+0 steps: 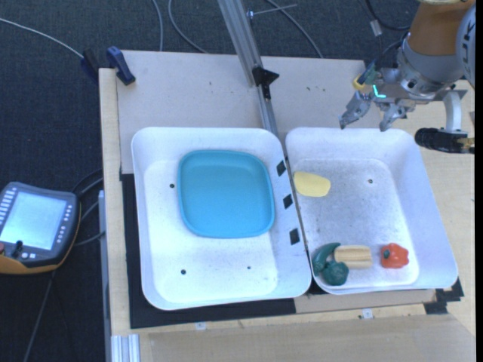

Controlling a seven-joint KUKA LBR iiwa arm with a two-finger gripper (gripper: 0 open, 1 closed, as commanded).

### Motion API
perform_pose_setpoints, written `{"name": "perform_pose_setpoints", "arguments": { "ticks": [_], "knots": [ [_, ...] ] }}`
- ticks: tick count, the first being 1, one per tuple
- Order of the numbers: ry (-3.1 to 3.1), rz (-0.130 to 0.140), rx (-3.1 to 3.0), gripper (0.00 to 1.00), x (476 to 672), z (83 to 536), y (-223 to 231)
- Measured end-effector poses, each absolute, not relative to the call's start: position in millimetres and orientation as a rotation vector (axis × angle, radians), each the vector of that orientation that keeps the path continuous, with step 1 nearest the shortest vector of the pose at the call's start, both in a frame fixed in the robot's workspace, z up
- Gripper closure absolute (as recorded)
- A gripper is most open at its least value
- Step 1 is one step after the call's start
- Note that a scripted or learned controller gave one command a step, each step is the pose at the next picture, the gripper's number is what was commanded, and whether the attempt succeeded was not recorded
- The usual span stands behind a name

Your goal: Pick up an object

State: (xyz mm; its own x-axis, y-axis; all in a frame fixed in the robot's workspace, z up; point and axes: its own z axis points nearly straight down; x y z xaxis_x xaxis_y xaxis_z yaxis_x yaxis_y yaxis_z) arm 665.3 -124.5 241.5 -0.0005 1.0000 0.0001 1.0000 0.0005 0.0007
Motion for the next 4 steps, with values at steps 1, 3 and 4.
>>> {"name": "perform_pose_setpoints", "arguments": {
  "ticks": [1,3,4],
  "knots": [
    [2.222,0.001,2.221,0.00,665.2,241,-125],
    [2.224,-0.005,2.224,0.00,671.3,120,-126],
    [2.223,-0.001,2.221,0.00,671.1,95,-125]
  ]
}}
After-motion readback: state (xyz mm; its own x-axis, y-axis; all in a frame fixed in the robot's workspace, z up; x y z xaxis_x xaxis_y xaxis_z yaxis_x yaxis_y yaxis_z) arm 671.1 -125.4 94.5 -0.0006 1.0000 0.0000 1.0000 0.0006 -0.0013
